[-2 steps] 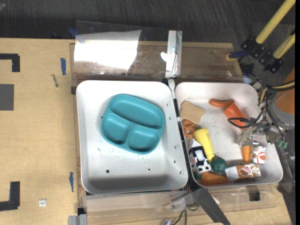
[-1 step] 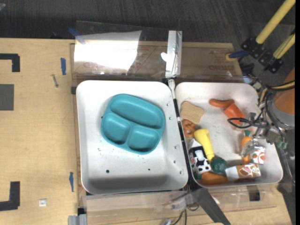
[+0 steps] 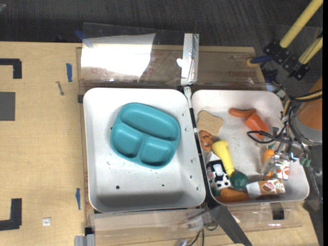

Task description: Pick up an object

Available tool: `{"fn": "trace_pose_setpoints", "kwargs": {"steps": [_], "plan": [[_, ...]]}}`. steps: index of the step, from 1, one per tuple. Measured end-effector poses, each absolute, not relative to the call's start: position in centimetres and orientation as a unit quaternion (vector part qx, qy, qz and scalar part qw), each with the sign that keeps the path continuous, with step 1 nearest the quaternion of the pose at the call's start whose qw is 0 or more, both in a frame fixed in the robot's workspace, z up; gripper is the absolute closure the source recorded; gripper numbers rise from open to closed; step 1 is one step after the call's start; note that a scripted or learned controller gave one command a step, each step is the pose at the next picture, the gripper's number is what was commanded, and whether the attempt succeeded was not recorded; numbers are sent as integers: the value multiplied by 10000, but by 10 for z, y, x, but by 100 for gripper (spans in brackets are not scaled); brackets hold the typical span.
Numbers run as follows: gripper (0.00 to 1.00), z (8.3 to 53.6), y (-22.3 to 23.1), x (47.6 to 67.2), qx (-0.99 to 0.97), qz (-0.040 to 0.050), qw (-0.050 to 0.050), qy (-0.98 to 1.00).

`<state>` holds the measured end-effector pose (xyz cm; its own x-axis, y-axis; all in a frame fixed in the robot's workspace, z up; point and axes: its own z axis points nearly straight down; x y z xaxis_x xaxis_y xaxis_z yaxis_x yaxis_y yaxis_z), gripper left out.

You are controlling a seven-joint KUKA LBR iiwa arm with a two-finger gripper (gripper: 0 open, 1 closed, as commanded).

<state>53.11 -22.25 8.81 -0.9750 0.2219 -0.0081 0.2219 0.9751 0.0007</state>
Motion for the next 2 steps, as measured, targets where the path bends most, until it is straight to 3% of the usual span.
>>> {"fn": "trace_pose_setpoints", "kwargs": {"steps": [1,2], "plan": [[0,88,-222,509,1713,-1,53,9852],[100,101,-222,513,1701,-12,110,9854]]}}
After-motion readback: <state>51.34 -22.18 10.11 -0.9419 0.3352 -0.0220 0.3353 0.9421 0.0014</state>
